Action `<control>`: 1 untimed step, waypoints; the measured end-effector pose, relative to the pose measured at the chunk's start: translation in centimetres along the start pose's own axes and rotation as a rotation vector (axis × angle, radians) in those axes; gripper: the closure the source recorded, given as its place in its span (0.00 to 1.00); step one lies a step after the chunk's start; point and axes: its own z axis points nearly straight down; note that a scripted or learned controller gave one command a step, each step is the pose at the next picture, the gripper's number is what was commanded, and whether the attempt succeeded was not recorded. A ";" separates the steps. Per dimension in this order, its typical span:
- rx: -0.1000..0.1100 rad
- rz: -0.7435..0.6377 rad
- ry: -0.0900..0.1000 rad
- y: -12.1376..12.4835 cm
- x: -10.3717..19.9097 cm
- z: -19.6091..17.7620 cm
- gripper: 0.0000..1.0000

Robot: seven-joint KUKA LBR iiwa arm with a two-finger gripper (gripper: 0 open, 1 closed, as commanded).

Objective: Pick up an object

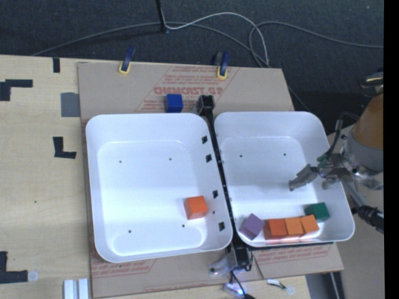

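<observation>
Currently the gripper (303, 178) is hovering over the right bin (274, 120) at the right of the frame, reaching in from the right edge, with its grey fingers (299, 180) spread apart and nothing sitting between them. Below it, along the lower wall of that bin, a row of blocks is lying: a purple block (252, 225) at the left, two orange blocks (292, 227) touching side by side, and a green block (318, 212) at the right end, slightly higher. The green block is sitting nearest the gripper, just below and to its right, apart from it. In the left bin (124, 129), a single orange cube (196, 207) is resting toward the lower right, well apart from the gripper. A blue block (174, 102) is lying on the worktop (37, 185) above the left bin.
</observation>
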 end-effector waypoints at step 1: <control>-0.006 -0.001 -0.001 0.2 0.0 -0.3 0.00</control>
